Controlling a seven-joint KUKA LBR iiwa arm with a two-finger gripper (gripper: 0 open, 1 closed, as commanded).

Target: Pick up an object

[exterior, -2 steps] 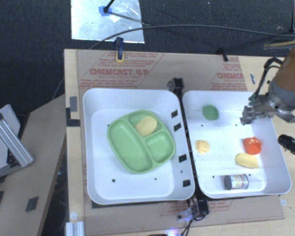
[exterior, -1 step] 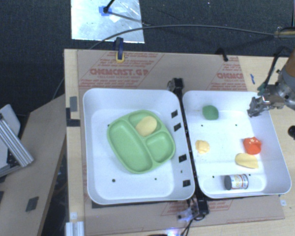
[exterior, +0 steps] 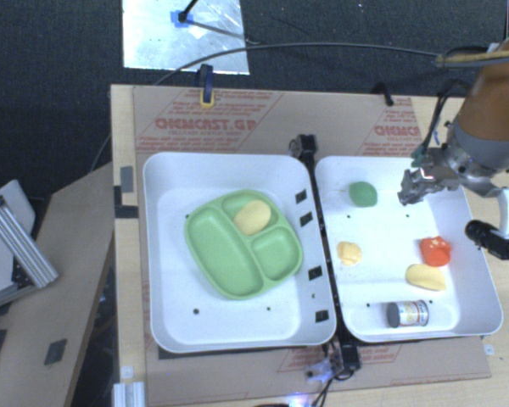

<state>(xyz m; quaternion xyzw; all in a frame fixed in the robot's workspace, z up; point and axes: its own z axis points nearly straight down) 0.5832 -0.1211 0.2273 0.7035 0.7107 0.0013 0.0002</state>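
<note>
**Pincer hovering over the right bin's loose pieces**

The grey arm's pincer point(exterior: 414, 185) is hanging above the right white bin point(exterior: 483, 312), where five candidates are lying apart: green lump point(exterior: 362, 194), red piece point(exterior: 435, 251), two yellow pieces, one small can point(exterior: 407, 314). Its grip I cannot tell. One green divided plate point(exterior: 229, 257) is occupying the left bin, holding one yellow item point(exterior: 253, 217).

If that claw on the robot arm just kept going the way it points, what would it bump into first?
The gripper seems to point down and leftward, so probably the white floor of the right bin, just beside the green ball. Depth is hard to judge here.
</note>
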